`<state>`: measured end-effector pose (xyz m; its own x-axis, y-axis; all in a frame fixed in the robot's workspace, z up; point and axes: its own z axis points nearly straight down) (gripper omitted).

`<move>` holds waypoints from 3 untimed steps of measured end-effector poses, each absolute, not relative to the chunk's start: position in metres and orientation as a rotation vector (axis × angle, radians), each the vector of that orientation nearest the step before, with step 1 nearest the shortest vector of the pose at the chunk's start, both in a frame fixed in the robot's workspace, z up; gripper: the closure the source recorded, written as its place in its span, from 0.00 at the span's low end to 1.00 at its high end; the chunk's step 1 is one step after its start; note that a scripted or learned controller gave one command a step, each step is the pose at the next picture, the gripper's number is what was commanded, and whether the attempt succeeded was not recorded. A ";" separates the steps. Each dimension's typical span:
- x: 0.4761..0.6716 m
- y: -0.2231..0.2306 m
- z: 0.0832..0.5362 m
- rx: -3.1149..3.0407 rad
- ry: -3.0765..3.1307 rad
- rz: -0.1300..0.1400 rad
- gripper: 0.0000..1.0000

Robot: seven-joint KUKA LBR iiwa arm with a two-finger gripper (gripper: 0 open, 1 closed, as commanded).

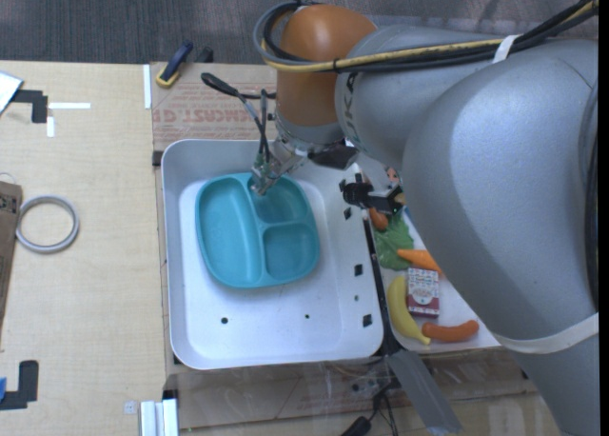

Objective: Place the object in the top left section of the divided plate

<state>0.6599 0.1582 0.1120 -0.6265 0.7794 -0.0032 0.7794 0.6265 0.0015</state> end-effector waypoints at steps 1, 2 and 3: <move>0.606 0.186 0.103 1.157 2.894 0.021 1.00; 0.537 0.214 0.102 1.048 2.933 0.013 1.00; 0.494 0.216 0.102 0.826 2.983 0.039 1.00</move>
<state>0.4939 0.2159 0.1025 -0.8566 0.5145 -0.0380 0.5133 0.8574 0.0367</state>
